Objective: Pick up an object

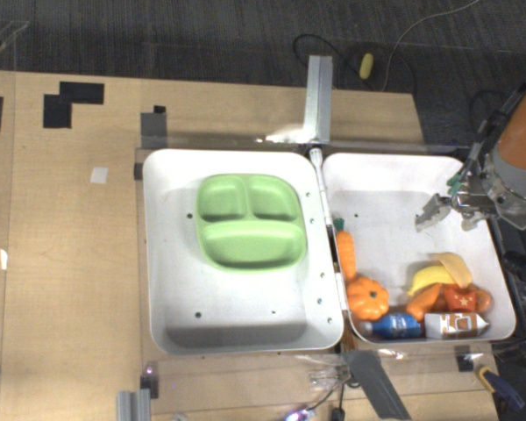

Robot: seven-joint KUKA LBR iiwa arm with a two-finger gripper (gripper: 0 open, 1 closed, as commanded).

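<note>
My gripper [451, 217] hangs over the right side of the right bin [386, 187], fingers spread open with nothing between them. Below it, along the bin's near edge, lies a pile of toy food: a yellow banana [437, 275], a red tomato [467, 299], a small orange pumpkin [367, 297], a blue can [395, 325] and a white carton [456, 324]. An orange carrot [345, 253] lies against the bin's left wall. The gripper is above and apart from all of them.
The left bin [171, 261] holds a green divided plate [250, 220] in its upper middle. A metal post [319, 95] rises behind the seam between the bins. Cables trail over the dark floor beyond the wooden bench [61, 235].
</note>
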